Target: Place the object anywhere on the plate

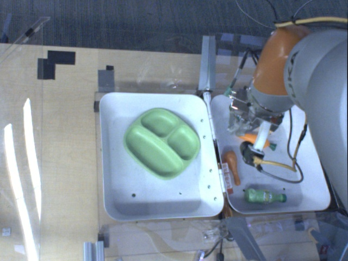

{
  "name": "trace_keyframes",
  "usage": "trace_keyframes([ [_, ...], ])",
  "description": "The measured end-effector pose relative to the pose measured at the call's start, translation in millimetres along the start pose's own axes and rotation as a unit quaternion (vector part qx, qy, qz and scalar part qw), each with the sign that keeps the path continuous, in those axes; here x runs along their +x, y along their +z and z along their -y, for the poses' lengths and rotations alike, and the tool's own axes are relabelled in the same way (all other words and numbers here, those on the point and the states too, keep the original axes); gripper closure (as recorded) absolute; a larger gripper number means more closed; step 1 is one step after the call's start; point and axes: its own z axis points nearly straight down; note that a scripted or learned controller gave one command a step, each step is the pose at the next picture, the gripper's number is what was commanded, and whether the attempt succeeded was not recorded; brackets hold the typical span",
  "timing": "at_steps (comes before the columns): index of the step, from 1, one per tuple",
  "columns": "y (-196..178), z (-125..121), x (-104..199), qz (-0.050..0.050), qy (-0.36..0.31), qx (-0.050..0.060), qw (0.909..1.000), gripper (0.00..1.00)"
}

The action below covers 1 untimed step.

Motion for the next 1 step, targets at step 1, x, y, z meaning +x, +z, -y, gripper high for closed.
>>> trace_keyframes([
  [1,22.5,-64.2,78.2,0.0,0.026,0.0,0.9997,1.0],
])
